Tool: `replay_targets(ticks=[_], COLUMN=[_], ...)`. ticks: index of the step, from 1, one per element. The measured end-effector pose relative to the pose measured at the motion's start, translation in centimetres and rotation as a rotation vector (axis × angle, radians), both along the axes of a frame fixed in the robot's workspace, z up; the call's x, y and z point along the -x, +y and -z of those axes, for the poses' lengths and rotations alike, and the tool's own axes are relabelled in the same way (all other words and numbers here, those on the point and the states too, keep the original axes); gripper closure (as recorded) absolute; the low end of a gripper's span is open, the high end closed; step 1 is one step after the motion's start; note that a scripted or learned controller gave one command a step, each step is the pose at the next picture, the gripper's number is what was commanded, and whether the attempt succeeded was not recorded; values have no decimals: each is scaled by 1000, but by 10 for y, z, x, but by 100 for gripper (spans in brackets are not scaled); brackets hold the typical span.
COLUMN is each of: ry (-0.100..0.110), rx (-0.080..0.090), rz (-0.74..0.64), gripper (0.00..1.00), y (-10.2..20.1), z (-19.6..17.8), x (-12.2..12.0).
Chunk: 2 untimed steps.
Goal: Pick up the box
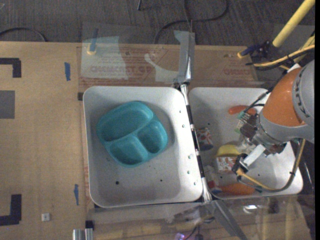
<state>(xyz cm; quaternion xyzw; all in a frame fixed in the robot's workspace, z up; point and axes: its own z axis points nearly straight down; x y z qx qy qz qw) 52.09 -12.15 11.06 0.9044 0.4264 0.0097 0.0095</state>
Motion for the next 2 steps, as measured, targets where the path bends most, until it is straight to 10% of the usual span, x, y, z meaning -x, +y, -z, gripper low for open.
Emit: replay_targets(ticks=[1, 2], ry=[-22, 31], rx=[13, -7], rz=[-5, -104], gripper=[100, 100], y=[17, -79], z=[8, -23], x=[17, 43])
